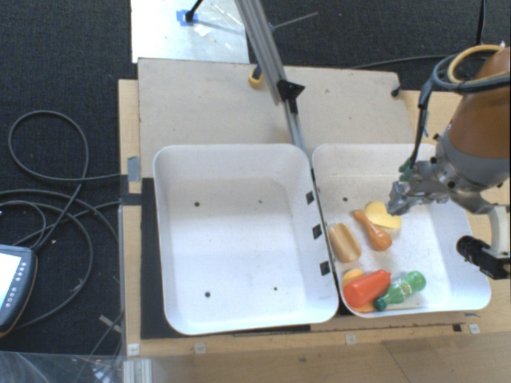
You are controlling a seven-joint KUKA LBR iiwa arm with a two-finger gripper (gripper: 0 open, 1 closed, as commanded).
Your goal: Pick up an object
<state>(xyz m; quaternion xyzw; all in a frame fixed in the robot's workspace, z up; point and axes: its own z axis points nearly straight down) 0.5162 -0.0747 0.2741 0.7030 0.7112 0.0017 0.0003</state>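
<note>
Toys lie in the right bin (459,290): a yellow piece (380,214), orange carrot (374,232), bread roll (344,242), red pepper (366,286), green bottle (402,289). The gripper (399,200) hangs over the yellow piece, whether touching I cannot tell; its claw's state I cannot tell either.

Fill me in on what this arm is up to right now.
The arm reaches in over the right bin, with its gripper low over a yellow piece and an orange carrot-like toy. Nothing is visibly held. A hot-dog bun toy, a red pepper toy and a green bottle lie nearer the front of that bin. The left bin sits beside it.
</note>
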